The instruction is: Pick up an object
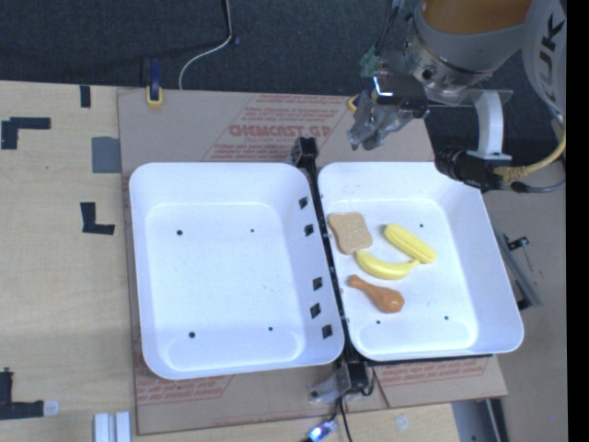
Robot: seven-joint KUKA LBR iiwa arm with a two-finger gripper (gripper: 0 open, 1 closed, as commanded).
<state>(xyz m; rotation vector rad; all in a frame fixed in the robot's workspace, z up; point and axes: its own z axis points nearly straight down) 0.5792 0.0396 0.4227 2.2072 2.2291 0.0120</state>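
In the right bin (460,201) lie a tan slice of toy bread (350,232), a yellow banana (383,265), a yellow corn cob (409,243) and a brown drumstick (377,295). My gripper (370,133) hangs high above the far left corner of that bin, beyond the bread, under the orange-banded wrist. Nothing shows between its dark fingers, and the slant hides whether they stand apart.
The left bin (147,247) sits beside the right one, joined by a black clip strip (317,247). Both rest on a cardboard sheet (258,127) over a wooden bench. A white cable (207,53) runs at the back; a black cable and fitting (479,168) hang off the arm at right.
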